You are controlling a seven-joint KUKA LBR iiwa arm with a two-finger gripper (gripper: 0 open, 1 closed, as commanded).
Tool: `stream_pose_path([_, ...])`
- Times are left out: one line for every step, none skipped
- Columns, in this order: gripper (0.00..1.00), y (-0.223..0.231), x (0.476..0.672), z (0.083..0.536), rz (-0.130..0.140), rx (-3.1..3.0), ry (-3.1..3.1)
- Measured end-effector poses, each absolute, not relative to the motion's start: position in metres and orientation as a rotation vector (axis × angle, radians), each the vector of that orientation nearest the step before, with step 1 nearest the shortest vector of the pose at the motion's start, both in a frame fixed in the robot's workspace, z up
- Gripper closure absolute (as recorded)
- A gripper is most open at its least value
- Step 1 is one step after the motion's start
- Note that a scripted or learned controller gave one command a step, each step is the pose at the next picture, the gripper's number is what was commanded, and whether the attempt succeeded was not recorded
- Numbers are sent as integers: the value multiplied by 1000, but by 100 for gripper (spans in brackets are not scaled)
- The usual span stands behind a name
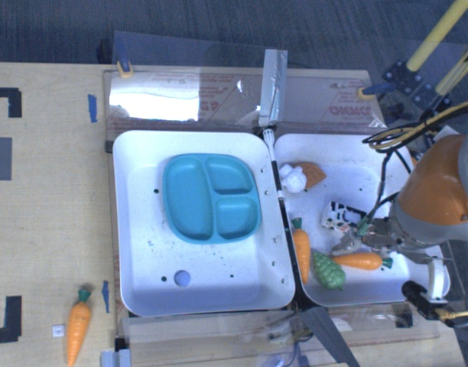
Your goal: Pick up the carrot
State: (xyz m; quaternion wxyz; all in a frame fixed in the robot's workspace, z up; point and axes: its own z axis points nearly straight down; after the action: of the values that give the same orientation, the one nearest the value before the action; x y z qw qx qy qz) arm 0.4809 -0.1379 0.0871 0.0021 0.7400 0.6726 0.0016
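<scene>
Gripper (355,241) hovers between cow toy (337,216) and carrot (359,262), broccoli (327,271) nearby.

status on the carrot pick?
Gripper low in right bin, just above lying carrot; grasp unconfirmed. Second carrot at bin's left wall. Green toy touching target's tip.

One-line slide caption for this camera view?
Gripper hovers over carrot in right bin; blue tray in left.
</scene>
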Motion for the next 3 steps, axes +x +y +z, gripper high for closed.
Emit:
stream_pose_path([0, -143, 480, 144, 3, 2458, 1952])
stream_pose_path([0, -167, 480, 87, 4, 2281, 2159])
stream_pose_path([0, -138, 481, 87, 5, 2452, 1958])
